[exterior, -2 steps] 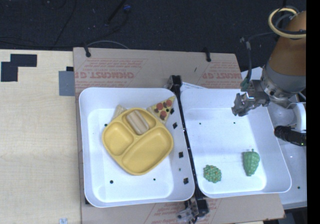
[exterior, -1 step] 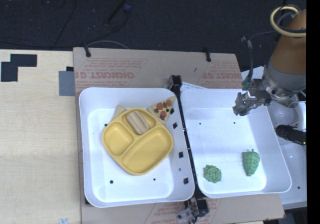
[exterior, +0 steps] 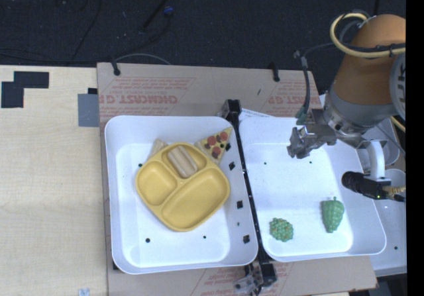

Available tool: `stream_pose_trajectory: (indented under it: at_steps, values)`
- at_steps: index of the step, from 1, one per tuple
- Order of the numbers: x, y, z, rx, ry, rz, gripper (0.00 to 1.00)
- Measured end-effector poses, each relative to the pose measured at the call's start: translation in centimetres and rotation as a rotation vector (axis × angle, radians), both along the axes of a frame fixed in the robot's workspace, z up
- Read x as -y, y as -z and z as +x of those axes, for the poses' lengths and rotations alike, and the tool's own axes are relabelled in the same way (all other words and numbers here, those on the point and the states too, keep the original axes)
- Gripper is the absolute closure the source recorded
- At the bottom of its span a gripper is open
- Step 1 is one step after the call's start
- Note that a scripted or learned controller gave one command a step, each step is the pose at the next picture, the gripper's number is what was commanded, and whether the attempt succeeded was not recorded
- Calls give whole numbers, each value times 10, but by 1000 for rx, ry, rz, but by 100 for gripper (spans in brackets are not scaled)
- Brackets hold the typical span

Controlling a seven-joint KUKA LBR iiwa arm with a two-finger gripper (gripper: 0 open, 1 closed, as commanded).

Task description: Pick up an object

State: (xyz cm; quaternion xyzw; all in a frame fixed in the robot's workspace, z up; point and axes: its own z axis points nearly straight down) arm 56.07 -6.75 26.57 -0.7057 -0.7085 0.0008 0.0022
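My gripper [exterior: 301, 146] hangs over the back part of the right bin [exterior: 371, 248], with nothing visible between its dark fingers. Toward that bin's front edge lie a round green bumpy fruit [exterior: 281, 229] and a green strawberry-shaped piece [exterior: 332, 214], both well below the gripper in the view. In the left bin [exterior: 126, 248] sits a yellow divided plate [exterior: 183, 186] with a tan bread-like piece [exterior: 181, 160] in its back compartment. A pizza slice [exterior: 216, 143] lies at the plate's back right, against the bin wall.
A black divider strip [exterior: 242, 189] runs between the two bins. The arm's grey body with its orange band [exterior: 368, 56] looms over the right bin's back right corner. A black cable fitting [exterior: 364, 185] juts in at the right rim.
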Motion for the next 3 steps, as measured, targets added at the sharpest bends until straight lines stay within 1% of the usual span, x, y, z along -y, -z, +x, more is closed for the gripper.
stream_pose_trajectory:
  at_steps: [1, 2, 3]
  values:
    - [-41, 12, -16, -2, 0, 0, 100]
    - [-96, 15, -18, 0, -1, 0, 100]
    - [-141, 16, -33, -2, 1, -2, 100]
